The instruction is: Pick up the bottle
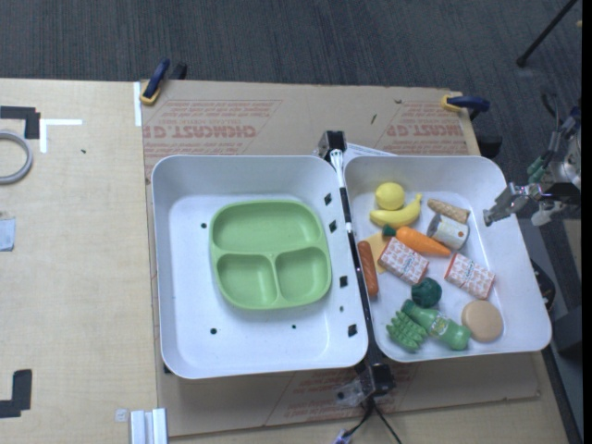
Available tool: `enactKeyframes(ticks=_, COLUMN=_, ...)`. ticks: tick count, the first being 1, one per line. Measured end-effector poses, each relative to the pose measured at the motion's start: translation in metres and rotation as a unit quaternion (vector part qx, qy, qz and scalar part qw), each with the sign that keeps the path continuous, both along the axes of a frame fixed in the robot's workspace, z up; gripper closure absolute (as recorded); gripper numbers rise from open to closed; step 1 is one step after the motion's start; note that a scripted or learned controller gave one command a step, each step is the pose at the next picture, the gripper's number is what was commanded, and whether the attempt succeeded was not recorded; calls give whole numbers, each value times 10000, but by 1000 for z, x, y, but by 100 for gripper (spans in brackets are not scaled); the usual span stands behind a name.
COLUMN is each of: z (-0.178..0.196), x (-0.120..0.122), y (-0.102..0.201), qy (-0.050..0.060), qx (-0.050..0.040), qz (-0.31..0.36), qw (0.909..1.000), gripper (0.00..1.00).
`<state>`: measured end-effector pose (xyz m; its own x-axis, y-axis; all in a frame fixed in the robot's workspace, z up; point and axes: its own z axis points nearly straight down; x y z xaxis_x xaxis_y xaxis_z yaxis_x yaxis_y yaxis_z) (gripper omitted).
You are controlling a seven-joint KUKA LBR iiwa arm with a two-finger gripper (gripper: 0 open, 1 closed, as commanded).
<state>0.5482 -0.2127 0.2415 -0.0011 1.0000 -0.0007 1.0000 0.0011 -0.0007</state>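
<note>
My pincer [507,209] hangs at the right of the frame, just over the right rim of the right-hand shallow white bin [529,289]. It has nothing between its fingers; how far apart they stand I cannot tell, since they are small and blurred here.

The green plastic bottle [437,326] lies on its side in the lower part of that bin, slanting down toward the lower right. Its upper end sits just under a dark green broccoli-like piece [425,293], and a bright green ridged toy [405,332] lies against its left side. A round tan bun-like disc [482,321] rests just to its right. The bottle is well apart from my pincer, lower and further left.

Above these lie two red-and-white patterned boxes [404,260], an orange toy carrot [424,241], a yellow banana [396,215] with a yellow lemon [390,194] touching it from above, and a small white can with a dark end [450,233] below a tan bread-like piece [449,211]. A reddish-orange sausage [369,268] lies along the bin's left wall.

The left-hand white bin [176,248] holds a light green three-compartment plastic tray [270,252]. Both bins sit on brown cardboard [213,123] laid over the pale wooden surface [74,276].
</note>
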Motion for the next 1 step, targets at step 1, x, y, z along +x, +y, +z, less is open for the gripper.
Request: enactKeyframes(ticks=1, z=9, x=0, y=0, qy=-1, qx=-6, qz=13, qw=10000, gripper=100)
